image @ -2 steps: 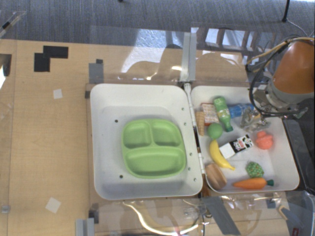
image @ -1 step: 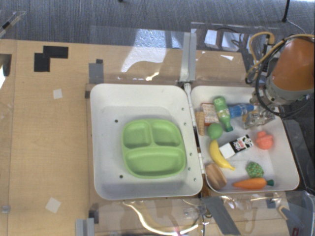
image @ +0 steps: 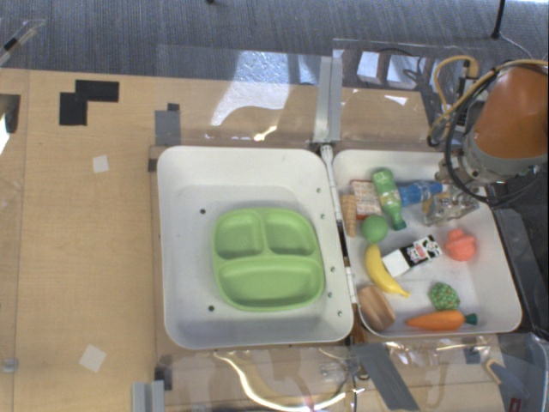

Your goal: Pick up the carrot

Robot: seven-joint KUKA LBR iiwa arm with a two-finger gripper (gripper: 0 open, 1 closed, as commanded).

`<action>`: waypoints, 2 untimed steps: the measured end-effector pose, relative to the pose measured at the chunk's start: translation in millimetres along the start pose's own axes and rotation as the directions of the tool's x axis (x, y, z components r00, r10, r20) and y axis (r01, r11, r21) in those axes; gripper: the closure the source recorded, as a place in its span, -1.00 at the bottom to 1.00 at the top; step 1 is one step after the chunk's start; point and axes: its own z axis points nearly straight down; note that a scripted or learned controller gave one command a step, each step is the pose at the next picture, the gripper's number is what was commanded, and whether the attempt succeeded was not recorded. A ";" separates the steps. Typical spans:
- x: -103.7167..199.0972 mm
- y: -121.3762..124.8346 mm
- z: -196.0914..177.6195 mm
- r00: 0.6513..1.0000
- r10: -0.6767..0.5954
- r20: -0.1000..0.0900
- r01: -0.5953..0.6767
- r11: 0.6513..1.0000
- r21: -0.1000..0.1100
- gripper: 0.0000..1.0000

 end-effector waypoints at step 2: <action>-3.6 46.6 0.9 0.983 -0.182 0.002 0.182 0.983 -0.003 -1.00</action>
